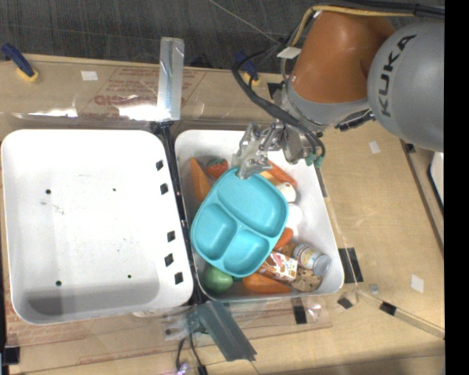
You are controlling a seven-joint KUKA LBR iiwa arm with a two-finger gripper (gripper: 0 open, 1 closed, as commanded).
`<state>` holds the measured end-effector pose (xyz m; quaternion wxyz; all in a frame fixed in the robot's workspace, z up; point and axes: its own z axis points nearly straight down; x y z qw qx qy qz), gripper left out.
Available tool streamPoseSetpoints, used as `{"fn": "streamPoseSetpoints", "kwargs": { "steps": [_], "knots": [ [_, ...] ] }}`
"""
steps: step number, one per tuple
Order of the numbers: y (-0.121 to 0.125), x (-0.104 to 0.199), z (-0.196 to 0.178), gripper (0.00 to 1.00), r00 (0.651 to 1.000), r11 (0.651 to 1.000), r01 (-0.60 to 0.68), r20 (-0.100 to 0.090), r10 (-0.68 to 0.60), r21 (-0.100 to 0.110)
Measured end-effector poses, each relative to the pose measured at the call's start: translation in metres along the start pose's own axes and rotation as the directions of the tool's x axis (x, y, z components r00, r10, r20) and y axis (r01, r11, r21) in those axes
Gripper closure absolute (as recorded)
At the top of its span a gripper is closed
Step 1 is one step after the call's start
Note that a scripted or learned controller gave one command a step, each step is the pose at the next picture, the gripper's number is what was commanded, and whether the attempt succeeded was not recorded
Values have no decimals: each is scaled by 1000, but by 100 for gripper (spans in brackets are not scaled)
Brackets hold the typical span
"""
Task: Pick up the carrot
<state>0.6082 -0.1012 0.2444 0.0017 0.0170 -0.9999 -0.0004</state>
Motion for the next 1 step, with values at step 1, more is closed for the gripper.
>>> {"fn": "streamPoseSetpoints", "kwargs": {
  "steps": [1],
  "knots": [
    [65, -51, 0, 100, 992, 992, 125, 3, -125, 1]
  ]
}}
